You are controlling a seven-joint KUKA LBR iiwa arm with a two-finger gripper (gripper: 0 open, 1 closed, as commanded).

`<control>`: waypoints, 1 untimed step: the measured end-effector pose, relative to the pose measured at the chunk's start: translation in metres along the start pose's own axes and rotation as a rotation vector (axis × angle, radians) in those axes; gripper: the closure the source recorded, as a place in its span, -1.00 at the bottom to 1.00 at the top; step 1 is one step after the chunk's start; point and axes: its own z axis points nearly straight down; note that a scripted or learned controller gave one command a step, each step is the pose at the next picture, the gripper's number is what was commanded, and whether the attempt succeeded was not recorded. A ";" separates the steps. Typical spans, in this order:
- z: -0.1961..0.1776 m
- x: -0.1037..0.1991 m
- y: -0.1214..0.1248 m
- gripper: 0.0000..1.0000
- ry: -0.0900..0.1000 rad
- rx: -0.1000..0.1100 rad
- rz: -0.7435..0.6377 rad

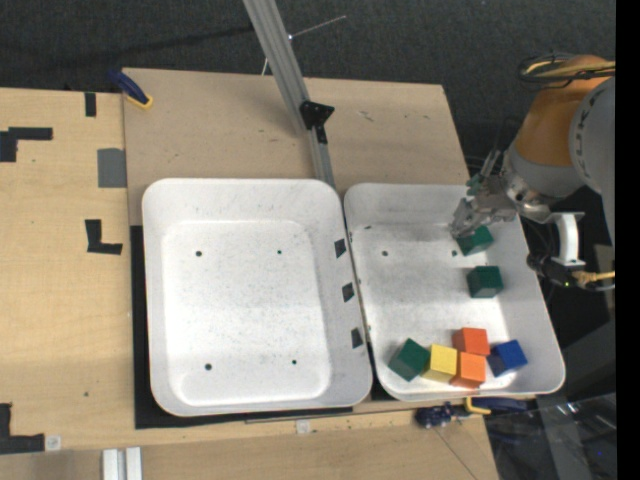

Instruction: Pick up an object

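- At the right bin's (372,268) six o'clock edge sits a cluster: green block (408,358), yellow block (442,360), two orange blocks (470,354), blue block (509,355)
- A dark green cube (485,281) lies alone toward three o'clock, apart from the cluster
- At one o'clock the gripper (470,230) appears to have a teal block (475,238) pinched between narrow fingers
- Judgement: lift straight up and slowly; the hold looks shallow, so a sideways swing could shed it
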 end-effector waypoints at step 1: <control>-0.063 0.003 0.000 1.00 -0.001 -0.007 0.001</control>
